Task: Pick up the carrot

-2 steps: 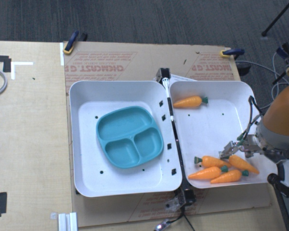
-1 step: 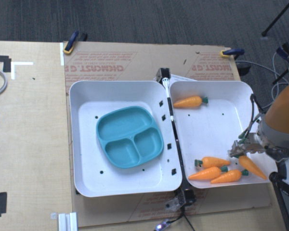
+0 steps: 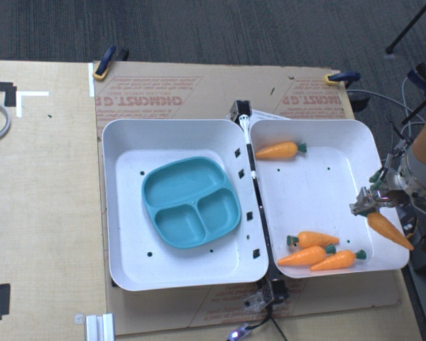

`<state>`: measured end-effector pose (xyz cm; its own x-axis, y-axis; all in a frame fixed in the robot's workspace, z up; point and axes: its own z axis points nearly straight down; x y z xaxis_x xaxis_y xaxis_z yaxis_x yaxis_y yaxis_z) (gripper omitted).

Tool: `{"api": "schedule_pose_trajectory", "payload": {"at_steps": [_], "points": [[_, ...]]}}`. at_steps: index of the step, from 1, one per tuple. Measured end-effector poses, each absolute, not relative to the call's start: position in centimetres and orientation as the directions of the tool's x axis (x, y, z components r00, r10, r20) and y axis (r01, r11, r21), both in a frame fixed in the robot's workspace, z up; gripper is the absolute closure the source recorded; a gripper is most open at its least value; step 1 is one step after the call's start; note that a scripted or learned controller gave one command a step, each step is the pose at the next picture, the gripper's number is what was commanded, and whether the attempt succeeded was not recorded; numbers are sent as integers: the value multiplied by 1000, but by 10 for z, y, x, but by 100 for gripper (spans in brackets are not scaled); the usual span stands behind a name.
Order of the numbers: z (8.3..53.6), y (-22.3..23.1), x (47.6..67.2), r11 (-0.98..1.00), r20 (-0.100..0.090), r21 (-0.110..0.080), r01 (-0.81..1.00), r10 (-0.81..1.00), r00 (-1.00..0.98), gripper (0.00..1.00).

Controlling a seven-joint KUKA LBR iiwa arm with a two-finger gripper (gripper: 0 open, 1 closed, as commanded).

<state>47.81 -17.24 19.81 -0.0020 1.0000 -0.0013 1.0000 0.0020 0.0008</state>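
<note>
My gripper (image 3: pixel 367 210) is at the right bin's (image 3: pixel 319 183) right rim, low in the view. One orange carrot (image 3: pixel 390 231) slants down and right from its fingertips, crossing over the rim, with its upper end pinched between the fingers. Another carrot (image 3: pixel 277 150) lies near the bin's far left corner. Three more carrots lie close together along the near wall: one (image 3: pixel 314 239) behind, one (image 3: pixel 303 257) in front, one (image 3: pixel 339 261) to the right. The wrist and arm run out of the view's right edge.
The left bin (image 3: pixel 121 190) holds a teal divided plate (image 3: pixel 192 201). Both bins sit on cardboard (image 3: pixel 163 94) clamped to the wooden bench. Cables hang at the right, beside the arm (image 3: pixel 419 169).
</note>
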Motion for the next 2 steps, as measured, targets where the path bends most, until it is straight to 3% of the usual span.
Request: {"api": "schedule_pose_trajectory", "payload": {"at_steps": [1,2], "points": [[193,-124,478,1,0,0,1000,1000,-1,100],[193,-124,478,1,0,0,1000,1000,-1,0]]}}
